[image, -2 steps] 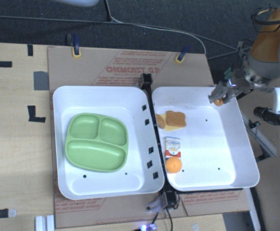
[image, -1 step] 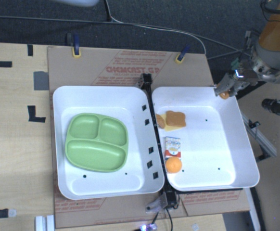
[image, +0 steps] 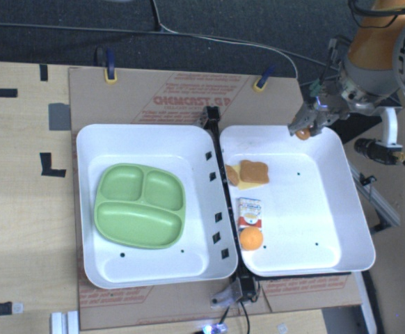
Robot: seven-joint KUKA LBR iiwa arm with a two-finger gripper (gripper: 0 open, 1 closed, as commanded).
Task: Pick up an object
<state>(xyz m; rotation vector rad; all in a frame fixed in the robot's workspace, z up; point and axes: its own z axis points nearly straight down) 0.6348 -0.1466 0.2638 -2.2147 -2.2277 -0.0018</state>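
The gripper [image: 305, 131] hangs over the far rim of the right bin [image: 328, 207], and a small orange-brown piece [image: 303, 134] shows at its fingertips; it looks pinched between them, so I judge the gripper clenched on it, though the piece is too small to name. If that hold is real, the pick is largely made. The piece looks light and rigid, probably smooth plastic, so it would slip before it would crush. The other candidates lie along the near-left side of the right bin, close to the divider it shares with the left bin [image: 91, 158]. One toast-like slab [image: 253, 172] sits with a paler piece [image: 232, 175] touching its left edge; both look stiff and flat, best taken across their short width. Nearer the camera from them lies one small printed packet [image: 250, 212] — thin, likely slick, hard to get fingers under. Just past it sits one orange ball [image: 251, 239] that would roll unless gripped across its middle. That makes five small things counted with the one at the fingers. In the left bin rests one green divided plate [image: 140, 206] — three compartments, light but wide, graspable only by its rim. Two bins in all, on one cardboard sheet [image: 188, 96].
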